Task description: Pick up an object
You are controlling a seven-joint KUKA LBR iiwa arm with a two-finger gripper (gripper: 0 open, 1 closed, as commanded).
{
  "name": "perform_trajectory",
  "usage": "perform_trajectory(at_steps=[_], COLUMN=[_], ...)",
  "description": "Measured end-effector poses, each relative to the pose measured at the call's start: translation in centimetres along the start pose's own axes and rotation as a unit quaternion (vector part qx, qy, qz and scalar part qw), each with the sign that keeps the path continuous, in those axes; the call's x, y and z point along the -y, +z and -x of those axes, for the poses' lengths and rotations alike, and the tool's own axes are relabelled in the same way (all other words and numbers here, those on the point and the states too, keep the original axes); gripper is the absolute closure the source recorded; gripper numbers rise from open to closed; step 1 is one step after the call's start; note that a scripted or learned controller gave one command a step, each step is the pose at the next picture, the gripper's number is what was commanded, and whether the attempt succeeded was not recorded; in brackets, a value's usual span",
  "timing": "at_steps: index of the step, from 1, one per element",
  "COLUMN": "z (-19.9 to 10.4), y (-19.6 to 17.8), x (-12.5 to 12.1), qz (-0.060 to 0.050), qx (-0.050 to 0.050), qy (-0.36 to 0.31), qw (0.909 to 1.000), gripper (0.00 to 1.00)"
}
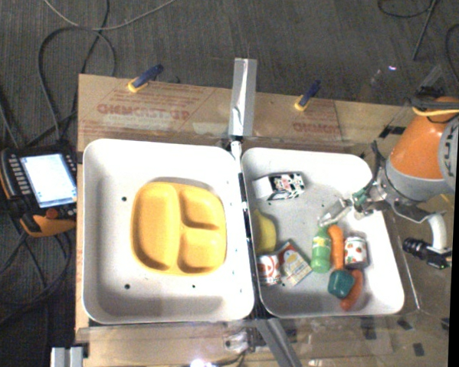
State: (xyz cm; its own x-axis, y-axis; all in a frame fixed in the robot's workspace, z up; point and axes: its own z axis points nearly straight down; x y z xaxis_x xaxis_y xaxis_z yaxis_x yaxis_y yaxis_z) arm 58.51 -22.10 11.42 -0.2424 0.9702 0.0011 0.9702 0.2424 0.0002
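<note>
The pick looks barely begun: nothing sits between the fingers of the tool [337,214], which hangs spread wide over the right bin [377,302], near that bin's far right corner. Every candidate lies loose on the bin floor: a green bottle [321,251] and an orange carrot [336,247] just below the tool, a yellow lemon [266,232] by the left wall, a small printed carton [285,185] toward the far edge. The left bin [98,210] carries a yellow divided tray [180,225]. Closing and lifting remain. The arm's upper part is cut off at the counter's right edge; the small packets near the bin's front are too blurred to name.
</note>
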Motion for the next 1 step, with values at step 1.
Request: perform_trajectory(at_steps=[1], z=[-3.71], y=[2.26], x=[3.92], qz=[0.002], qx=[0.003], qy=[-0.011], qw=[0.9999], gripper=[0.0])
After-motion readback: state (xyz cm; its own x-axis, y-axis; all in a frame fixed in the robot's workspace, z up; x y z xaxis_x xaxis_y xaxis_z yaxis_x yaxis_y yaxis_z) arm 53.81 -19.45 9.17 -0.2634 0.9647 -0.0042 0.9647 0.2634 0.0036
